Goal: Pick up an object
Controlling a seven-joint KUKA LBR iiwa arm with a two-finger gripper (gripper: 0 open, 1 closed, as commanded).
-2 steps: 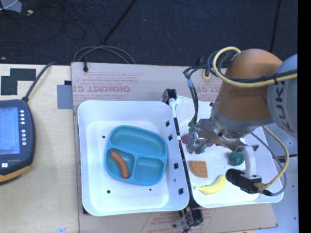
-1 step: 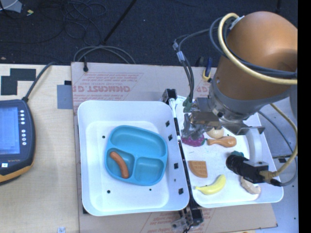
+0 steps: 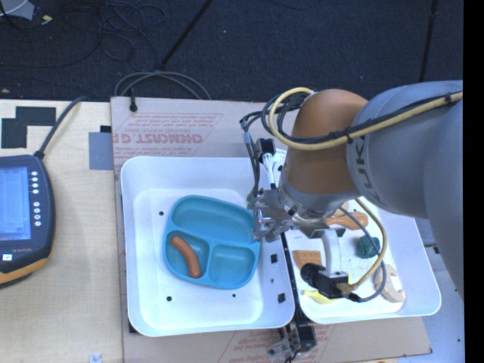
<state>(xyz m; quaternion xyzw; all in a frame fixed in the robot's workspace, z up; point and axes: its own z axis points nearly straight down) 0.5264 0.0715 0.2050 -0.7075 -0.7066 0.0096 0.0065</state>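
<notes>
Reaching in from the side of the blue plate (image 3: 214,242) that faces the right bin (image 3: 417,272), the arm (image 3: 412,153) bends steeply down. Its orange band (image 3: 325,146) sits above and right of the plate. The gripper (image 3: 265,224) is low over the plate's right rim, at the divide between the bins. Wrist is roughly vertical and the tip is seen from above.

Gripper opening: not readable, since the wrist body and cables cover the tip. Nothing can be seen held in it.

Plate lies in the left bin (image 3: 144,203), tilted slightly. A brown-orange sausage (image 3: 186,254) lies in the plate's lower-left compartment, well apart from the gripper. The other compartments look bare.

Right of the plate, past the gripper, the wrist partly hides the right bin's contents:
- an orange piece (image 3: 352,220), cut off by the arm
- a dark green piece (image 3: 368,246) just below it
- an orange block (image 3: 308,258), nearest to the plate
- a pale item (image 3: 394,284) at the far side, shape unclear

Cardboard (image 3: 170,133) lies under both bins. Far left of the plate, a handheld screen (image 3: 19,210) rests on the bench (image 3: 68,308), cut off by the frame edge.
</notes>
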